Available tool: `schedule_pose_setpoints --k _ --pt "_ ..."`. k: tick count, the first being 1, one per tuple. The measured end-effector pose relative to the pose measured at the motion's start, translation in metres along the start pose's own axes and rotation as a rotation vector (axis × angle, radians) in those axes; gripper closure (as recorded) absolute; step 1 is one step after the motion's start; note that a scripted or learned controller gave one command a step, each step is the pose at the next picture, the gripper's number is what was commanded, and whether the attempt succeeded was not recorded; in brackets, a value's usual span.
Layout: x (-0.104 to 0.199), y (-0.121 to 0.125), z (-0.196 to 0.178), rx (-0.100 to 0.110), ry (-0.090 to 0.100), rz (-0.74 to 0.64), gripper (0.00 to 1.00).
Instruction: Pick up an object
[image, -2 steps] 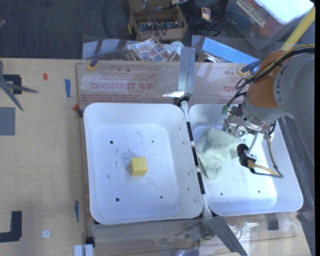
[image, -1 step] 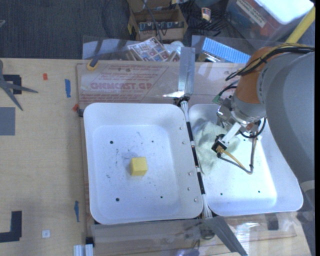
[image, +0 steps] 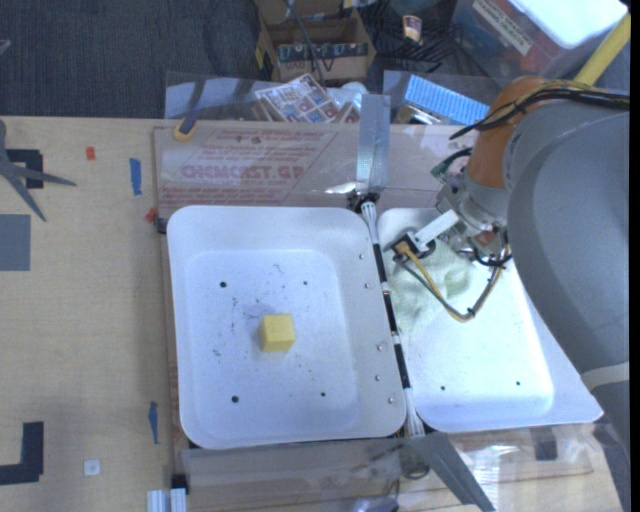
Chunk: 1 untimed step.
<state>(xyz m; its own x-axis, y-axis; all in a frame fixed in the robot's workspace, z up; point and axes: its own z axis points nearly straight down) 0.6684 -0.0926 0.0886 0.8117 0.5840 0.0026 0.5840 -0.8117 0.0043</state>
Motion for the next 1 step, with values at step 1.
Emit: schedule_pose_setpoints --k 1 --pt "-0.0534 -0.0303 -0.0010 0.002 0.000 0.421 1.00"
